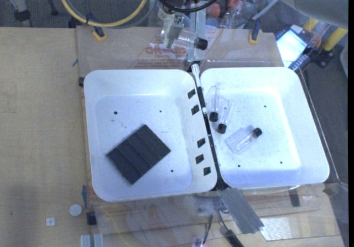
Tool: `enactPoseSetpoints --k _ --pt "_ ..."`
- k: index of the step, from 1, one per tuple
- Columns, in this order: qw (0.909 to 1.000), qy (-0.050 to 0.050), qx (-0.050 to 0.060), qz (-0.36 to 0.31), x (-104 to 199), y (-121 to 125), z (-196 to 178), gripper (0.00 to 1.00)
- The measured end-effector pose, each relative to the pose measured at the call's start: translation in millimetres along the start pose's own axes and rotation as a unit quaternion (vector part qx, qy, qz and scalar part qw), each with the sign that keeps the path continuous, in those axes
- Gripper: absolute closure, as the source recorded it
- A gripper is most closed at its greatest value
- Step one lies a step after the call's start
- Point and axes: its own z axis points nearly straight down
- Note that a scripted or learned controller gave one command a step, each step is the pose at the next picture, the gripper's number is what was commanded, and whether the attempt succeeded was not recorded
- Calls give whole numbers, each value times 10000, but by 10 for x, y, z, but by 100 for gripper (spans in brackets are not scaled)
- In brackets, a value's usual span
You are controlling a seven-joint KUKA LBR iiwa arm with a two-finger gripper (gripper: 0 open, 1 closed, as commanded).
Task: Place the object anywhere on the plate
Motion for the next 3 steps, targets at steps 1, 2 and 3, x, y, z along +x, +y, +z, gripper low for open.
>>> enactPoseSetpoints --k 1,2,3 --pt "10000 10 42 26 8 -2 -109 100" --pt "10000 21 82 52 17 -3 -217 100" --pt "9999 35 123 79 27 -2 -327 100"
